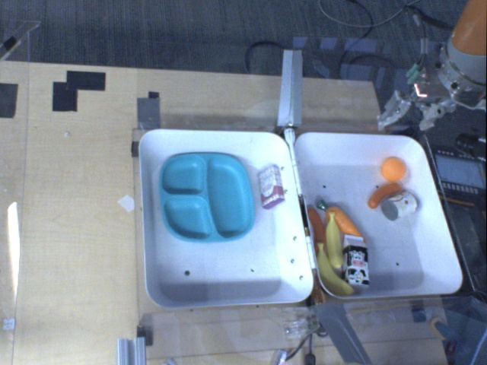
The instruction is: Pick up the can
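Overhead view of the counter (pixel 76 226) with two white bins side by side. Landmark: the divider (pixel 303 204) where the bins meet. The can (pixel 270 185), small with a dark red and white label, lies on its side in the left bin (pixel 221 280), just left of the divider and just right of the blue sectioned tray (pixel 207 196); its long axis runs roughly parallel to the divider, tilted slightly. The hand (pixel 415 106) hangs well to the right of the divider, above the far rim of the right bin (pixel 426 265), outside both bins; whether its fingers are apart or together cannot be told at this scale, and nothing is seen between them. From the hand, the can therefore lies across the divider, to the left and nearer the camera, well apart. Right of the divider rest a banana (pixel 329 258), a small carton (pixel 356 265), an orange ball (pixel 393 169) and other items. Judged stage: approach not yet begun; the reach must cross the divider.
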### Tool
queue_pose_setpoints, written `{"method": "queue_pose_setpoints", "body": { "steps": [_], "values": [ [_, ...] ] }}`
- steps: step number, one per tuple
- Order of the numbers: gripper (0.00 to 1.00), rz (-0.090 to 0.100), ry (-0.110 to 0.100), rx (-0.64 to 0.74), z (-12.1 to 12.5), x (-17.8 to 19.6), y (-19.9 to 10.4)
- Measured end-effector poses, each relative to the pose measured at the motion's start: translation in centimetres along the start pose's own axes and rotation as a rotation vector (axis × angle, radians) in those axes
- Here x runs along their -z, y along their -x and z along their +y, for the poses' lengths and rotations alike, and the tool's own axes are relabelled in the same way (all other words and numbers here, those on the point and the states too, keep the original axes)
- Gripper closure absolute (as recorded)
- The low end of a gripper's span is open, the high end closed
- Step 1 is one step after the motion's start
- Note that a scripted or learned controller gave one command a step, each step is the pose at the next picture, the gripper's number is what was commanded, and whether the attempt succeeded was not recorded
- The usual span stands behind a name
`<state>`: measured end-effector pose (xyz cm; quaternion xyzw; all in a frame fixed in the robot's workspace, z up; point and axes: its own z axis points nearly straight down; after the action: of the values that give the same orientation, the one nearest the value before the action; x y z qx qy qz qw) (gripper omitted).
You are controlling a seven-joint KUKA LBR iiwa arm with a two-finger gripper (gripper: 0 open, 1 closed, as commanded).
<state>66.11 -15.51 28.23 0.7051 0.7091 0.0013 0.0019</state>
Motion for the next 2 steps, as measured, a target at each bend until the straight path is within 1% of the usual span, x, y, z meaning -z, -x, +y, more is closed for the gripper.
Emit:
{"method": "queue_pose_setpoints", "body": {
  "steps": [1,2],
  "values": [
    [0.00,-0.001,0.000,-0.055,-0.80,-7.12,4.25],
    [0.00,-0.001,0.000,-0.054,-0.77,-7.08,4.21]
  ]
}}
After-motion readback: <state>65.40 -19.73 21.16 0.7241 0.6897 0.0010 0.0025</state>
